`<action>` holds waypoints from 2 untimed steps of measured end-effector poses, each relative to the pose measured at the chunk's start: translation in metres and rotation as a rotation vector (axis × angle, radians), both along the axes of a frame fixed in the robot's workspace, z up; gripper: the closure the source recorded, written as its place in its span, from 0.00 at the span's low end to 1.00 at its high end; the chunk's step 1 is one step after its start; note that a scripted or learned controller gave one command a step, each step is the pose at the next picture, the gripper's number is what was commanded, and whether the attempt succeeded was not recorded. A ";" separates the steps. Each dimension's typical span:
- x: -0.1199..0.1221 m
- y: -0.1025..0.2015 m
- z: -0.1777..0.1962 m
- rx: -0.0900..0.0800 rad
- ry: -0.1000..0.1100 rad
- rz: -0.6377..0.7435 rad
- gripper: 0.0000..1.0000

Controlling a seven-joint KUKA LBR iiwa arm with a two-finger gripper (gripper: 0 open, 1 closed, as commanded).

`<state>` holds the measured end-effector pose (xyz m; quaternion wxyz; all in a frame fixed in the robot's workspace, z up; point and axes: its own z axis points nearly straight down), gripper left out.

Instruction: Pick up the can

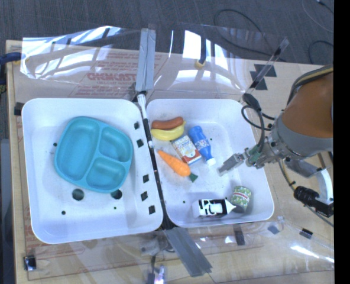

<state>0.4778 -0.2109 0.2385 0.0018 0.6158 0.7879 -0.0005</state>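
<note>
Gripper (230, 164) hangs low over the right bin (222, 108), grasping nothing you can see (finger spread unclear), probably lining up on the can (241, 196) near the bin's near-right corner.

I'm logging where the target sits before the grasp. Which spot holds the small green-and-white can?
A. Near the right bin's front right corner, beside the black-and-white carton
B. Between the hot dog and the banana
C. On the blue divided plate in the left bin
A: the small green-and-white can lies in the right white bin near its front right corner, right of the black-and-white carton.
</note>
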 end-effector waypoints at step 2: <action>0.000 0.000 0.003 -0.001 -0.001 0.035 0.00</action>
